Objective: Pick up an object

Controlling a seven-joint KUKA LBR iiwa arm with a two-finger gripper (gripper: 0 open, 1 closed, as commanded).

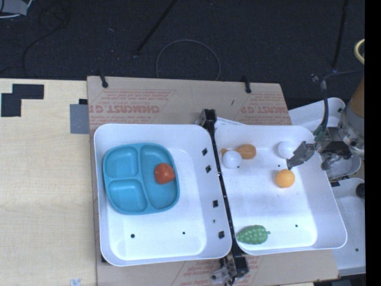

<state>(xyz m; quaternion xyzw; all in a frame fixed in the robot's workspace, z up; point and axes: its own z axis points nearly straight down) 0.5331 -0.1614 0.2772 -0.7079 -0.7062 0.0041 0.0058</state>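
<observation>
While near (touching?) white ball (pixel 285 149), tool (pixel 299 155)

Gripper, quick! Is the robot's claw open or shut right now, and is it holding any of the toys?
Gripper: cannot be told whether open or shut. It sits in the right bin between the white ball and the orange ball, with nothing visibly in its grasp.

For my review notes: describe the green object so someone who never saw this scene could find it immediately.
Start at the right-hand white bin, the one on the arm's side. Go to its near edge, by the divider between the bins, where the green bumpy oval object lies alone. The bin's other items, two white balls, an orange ball and a tan piece, are smooth and clustered at the far end.
</observation>
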